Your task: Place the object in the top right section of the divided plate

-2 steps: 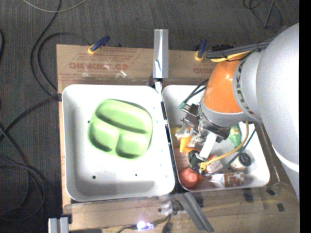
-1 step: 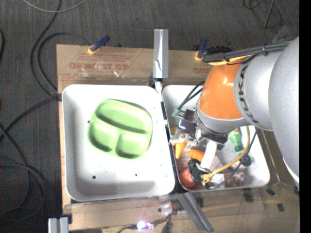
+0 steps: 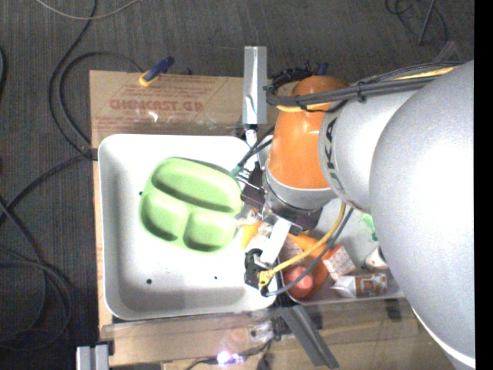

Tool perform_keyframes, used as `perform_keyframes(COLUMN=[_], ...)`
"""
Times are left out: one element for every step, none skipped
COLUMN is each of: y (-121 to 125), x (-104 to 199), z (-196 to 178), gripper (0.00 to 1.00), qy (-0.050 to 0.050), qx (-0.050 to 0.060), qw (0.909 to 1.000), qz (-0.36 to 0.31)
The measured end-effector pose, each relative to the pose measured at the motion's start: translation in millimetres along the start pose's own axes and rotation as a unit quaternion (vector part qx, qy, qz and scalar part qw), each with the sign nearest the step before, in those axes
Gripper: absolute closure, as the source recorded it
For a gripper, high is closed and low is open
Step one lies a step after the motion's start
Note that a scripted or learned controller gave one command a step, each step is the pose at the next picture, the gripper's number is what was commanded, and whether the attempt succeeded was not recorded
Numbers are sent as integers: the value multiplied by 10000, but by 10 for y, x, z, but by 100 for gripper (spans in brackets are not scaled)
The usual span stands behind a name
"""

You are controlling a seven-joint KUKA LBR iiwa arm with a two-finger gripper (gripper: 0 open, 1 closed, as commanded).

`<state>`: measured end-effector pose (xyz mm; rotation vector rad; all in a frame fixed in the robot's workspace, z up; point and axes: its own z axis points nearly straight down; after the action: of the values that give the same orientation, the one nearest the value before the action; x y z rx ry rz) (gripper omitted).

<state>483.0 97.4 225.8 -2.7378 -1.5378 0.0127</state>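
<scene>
A green divided plate lies in the left white bin, with one long section along its upper side and two smaller ones below. My gripper hangs at the plate's right edge, under the grey arm and its orange band. A small yellow-orange object shows right at the gripper, beside the plate's rim. The wrist hides how the object is held.
The right bin holds a reddish round fruit, a small printed carton and other items, mostly under the arm. Cardboard lies behind the left bin. A blue-and-yellow tool rests on its far edge.
</scene>
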Motion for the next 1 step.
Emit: perform_keyframes(y=[1], x=[-1], z=[0], gripper=[0], qy=[0], qx=[-1], qw=[10000], qz=[0])
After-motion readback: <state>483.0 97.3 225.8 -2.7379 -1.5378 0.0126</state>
